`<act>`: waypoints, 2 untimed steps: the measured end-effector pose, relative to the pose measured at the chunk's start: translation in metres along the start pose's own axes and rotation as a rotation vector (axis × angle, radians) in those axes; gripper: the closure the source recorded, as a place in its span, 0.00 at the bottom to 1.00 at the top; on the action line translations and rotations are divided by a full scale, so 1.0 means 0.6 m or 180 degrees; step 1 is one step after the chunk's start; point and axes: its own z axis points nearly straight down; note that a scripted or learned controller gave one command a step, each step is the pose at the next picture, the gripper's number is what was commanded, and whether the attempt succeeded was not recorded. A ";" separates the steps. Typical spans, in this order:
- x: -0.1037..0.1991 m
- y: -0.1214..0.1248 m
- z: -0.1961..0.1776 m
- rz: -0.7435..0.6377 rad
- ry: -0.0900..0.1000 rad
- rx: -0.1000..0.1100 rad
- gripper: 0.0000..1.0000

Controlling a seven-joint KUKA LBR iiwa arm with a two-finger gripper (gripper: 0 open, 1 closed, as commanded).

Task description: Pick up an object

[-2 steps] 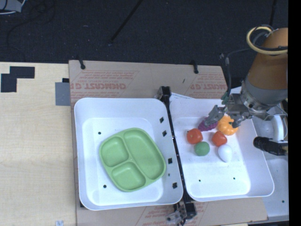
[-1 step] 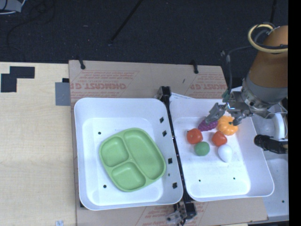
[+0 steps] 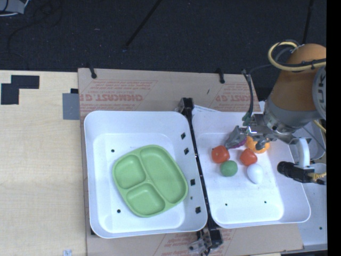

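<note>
The right bin [image 3: 266, 207] holds several small items in a cluster: a red tomato-like piece [image 3: 220, 154], a green ball [image 3: 229, 168], a second red piece [image 3: 248, 157], a white egg shape [image 3: 255, 174] and an orange-yellow piece [image 3: 260, 145]. My gripper [image 3: 245, 140] hangs over the back of this cluster, reaching in from the right. It looks open, one grey finger [image 3: 233, 139] pointing toward the tomato-like piece and the other beside the orange-yellow piece. Nothing sits between them, and the orange-yellow piece is partly covered by the gripper.
A green divided plate [image 3: 149, 180] lies in the left bin [image 3: 101, 143]. A black divider [image 3: 194, 164] separates the two bins. The arm's orange band [image 3: 298, 84] and a black fitting [image 3: 295, 170] overhang the right bin's right side.
</note>
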 end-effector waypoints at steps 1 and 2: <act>0.013 -0.014 0.085 0.0001 0.0002 0.0005 0.00; 0.023 -0.023 0.188 0.0002 0.0002 0.0003 0.00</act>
